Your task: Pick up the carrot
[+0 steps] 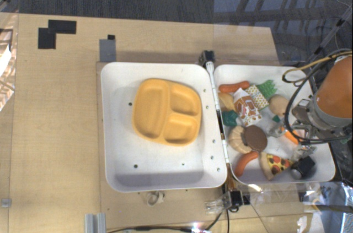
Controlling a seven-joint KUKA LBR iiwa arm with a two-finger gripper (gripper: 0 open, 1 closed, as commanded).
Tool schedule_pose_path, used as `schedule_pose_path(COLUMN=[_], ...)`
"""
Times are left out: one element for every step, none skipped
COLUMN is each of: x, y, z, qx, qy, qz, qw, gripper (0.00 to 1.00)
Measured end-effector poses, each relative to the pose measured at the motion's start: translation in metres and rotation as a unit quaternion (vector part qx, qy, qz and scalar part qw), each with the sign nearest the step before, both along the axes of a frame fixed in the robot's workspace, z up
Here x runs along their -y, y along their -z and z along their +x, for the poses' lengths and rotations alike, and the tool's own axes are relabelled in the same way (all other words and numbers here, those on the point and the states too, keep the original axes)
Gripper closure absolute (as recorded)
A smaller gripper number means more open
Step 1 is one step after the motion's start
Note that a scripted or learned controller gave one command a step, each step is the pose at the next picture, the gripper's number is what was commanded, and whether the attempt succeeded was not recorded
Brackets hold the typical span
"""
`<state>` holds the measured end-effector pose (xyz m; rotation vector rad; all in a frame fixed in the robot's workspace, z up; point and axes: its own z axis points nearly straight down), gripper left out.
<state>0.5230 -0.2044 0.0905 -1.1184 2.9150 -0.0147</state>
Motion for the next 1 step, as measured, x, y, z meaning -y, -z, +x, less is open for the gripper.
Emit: schedule_pose_path(x=[-0.0002], y=[-0.013], z=[0.0038], qx=[0.004], qy=[-0.001], qz=[-0.0014], qw=[1.0], gripper=[1.0])
